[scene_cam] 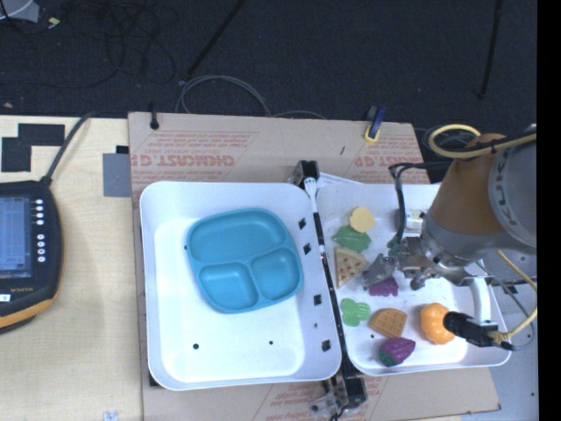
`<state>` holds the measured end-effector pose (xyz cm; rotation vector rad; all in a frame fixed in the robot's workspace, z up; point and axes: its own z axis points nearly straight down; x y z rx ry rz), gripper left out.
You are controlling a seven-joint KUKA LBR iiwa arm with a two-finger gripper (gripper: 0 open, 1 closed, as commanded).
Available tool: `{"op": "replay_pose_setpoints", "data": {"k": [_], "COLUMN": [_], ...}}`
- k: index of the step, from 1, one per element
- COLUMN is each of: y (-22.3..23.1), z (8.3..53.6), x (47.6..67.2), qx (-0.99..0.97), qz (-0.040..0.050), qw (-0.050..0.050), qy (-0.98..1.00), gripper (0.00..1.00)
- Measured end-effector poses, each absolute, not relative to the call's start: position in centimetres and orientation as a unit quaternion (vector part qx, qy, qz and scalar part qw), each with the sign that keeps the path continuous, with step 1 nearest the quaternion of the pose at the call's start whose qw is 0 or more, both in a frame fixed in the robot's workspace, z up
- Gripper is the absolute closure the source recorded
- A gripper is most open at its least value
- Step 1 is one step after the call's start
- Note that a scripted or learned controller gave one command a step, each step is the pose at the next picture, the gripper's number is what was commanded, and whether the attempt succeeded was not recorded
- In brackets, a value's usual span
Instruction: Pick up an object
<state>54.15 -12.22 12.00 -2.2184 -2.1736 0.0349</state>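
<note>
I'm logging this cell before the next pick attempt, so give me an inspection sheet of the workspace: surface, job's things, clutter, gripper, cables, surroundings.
Surface: two white bins, left bin and right bin, on a cardboard sheet.
Job's things: in the right bin, yellow piece, green leafy piece, waffle wedge, small green piece, brown piece, purple piece, orange fruit.
Clutter: blue divided plate in the left bin.
Gripper: gripper low over the right bin beside a dark purple piece; finger state unclear.
Cables: black cables on the dark floor; grey loop behind the cardboard.
Surroundings: teach pendant at left.
</note>
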Motion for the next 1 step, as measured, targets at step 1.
{"op": "replay_pose_setpoints", "data": {"k": [1], "y": [-12.76], "z": [8.31], "x": [56.65], "qx": [-0.707], "qz": [0.0028], "qw": [0.004], "qy": [-0.707], "gripper": [0.00]}}
